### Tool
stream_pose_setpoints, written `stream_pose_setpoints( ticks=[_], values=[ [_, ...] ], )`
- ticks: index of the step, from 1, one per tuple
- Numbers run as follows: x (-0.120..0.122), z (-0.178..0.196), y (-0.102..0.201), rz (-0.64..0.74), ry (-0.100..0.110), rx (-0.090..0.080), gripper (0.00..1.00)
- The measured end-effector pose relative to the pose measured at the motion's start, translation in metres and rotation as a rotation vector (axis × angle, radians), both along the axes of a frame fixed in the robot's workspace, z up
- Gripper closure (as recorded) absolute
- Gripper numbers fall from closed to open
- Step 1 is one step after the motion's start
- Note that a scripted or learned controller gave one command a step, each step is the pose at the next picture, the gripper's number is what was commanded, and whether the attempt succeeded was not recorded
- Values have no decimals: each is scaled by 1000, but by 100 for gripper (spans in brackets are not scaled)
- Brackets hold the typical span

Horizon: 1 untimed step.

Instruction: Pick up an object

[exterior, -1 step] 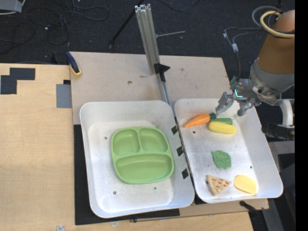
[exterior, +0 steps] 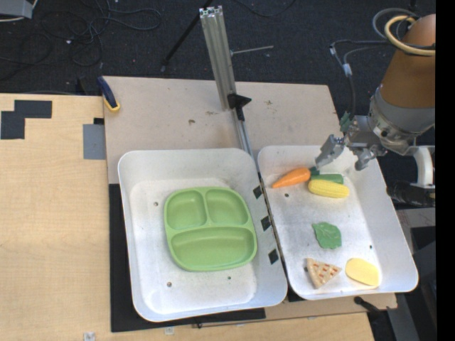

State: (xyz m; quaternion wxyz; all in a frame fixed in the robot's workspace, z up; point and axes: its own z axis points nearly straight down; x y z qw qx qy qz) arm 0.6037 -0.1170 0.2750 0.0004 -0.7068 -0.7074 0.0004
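My gripper hangs over the far end of the right bin, open, with nothing between its fingers. Just below it lie a yellow corn cob and an orange carrot, side by side. Further toward the front of the same bin are a green leafy piece, a pizza slice and a yellow lemon-like slice. One finger points down toward the carrot's green end, the other finger stands to the right of the corn.
The left bin holds a green divided plate. An upright aluminium post rises behind the bins. The arm's grey and orange body fills the upper right. Black clips sit on the seam between the bins.
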Motion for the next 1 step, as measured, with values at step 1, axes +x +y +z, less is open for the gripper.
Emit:
stream_pose_setpoints(
  ticks=[1],
  values=[
    [-4,-64,2,-1,8,1,0]
  ],
)
